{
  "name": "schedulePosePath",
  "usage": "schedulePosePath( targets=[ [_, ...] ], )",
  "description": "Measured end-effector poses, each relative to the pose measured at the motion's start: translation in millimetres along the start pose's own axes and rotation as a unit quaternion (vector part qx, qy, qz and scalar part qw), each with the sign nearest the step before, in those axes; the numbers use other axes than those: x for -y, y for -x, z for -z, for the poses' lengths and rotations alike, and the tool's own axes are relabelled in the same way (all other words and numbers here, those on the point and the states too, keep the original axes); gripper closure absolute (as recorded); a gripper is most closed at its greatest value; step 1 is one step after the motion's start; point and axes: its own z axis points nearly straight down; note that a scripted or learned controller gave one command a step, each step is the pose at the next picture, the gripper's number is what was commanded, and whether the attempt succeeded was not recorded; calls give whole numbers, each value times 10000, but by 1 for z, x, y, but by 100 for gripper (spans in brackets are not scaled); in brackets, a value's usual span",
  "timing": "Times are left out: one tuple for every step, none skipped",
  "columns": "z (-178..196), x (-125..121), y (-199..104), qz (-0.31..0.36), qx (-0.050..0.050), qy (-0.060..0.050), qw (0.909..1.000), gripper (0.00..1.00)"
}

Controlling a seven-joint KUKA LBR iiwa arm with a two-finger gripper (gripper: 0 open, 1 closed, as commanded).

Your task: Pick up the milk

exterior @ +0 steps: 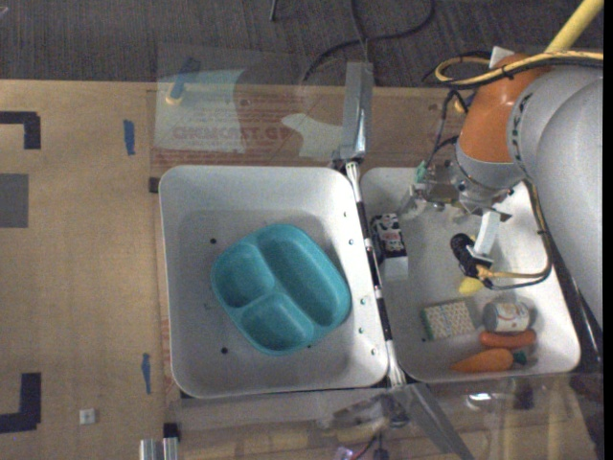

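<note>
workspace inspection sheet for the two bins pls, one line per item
surface: wooden bench bearing two white bins, left bin, right bin
job's things: milk carton lying at the right bin's left wall
clutter: teal divided plate in left bin; carrots, small round tin, patterned block in right bin
grippers: gripper over the right bin's top, apart from the milk carton
cables: yellow cable looping in the right bin
surroundings: blue tape on the bench
</note>
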Motion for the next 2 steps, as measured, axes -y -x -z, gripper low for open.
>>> schedulePosePath(
  targets=[
    [0, -14, -16, -807, 0, -10, 9967, 0],
    [12, -16, -18, -783, 15, 11, 9969, 100]
  ],
)
